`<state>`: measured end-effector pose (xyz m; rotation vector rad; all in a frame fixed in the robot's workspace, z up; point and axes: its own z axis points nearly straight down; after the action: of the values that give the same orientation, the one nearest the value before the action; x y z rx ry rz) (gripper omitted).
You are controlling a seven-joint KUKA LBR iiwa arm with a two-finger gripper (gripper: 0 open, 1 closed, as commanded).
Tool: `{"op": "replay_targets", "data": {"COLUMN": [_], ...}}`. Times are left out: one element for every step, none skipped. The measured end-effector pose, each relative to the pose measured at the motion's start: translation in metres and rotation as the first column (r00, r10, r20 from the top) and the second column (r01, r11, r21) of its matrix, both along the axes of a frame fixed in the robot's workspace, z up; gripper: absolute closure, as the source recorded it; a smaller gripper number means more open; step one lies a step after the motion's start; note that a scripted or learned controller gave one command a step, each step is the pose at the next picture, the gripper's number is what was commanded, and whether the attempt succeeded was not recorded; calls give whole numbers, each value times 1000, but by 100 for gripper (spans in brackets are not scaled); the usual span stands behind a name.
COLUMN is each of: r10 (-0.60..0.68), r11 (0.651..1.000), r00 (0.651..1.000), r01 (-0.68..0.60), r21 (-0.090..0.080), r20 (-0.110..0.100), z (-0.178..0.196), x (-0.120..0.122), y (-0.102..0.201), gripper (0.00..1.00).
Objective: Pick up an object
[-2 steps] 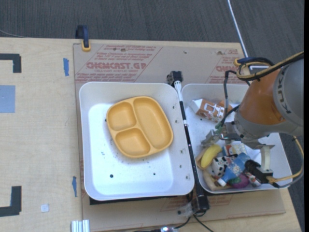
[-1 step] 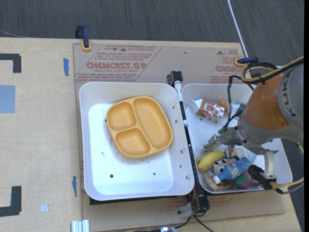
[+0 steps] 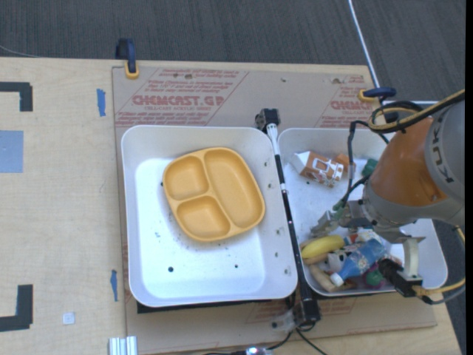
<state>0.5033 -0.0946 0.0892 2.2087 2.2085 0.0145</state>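
Lying in the right bin (image 3: pixel 436 268), w/ a banana (image 3: pixel 323 248), blue pack (image 3: pixel 364 258) and orange-white wrapper (image 3: pixel 322 168), are the objects. My gripper (image 3: pixel 347 214) hangs just above the banana; open or closed, I cannot tell. Left bin (image 3: pixel 148 272) holds a yellow divided plate (image 3: pixel 213 194).

A pale plywood bench (image 3: pixel 59 220) with blue tape marks stands on dark grey carpet (image 3: pixel 222 13).

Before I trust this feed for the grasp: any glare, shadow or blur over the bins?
Camera view: even, soft lighting; no strong glare on the left bin; the yellow divided plate is sharp, with a faint shadow at its edge; the arm shades and hides part of the right bin, whose clutter looks small and slightly soft.
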Motion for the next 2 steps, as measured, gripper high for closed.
{"op": "replay_targets", "data": {"r10": [1, 10], "r11": [1000, 1000], "r00": [1000, 997], "r01": [-1, -9], "r21": [2, 9], "r20": [-8, -80], "z": [-1, -1], "x": [59, 154], "y": [-48, -45], "gripper": [0, 0]}}
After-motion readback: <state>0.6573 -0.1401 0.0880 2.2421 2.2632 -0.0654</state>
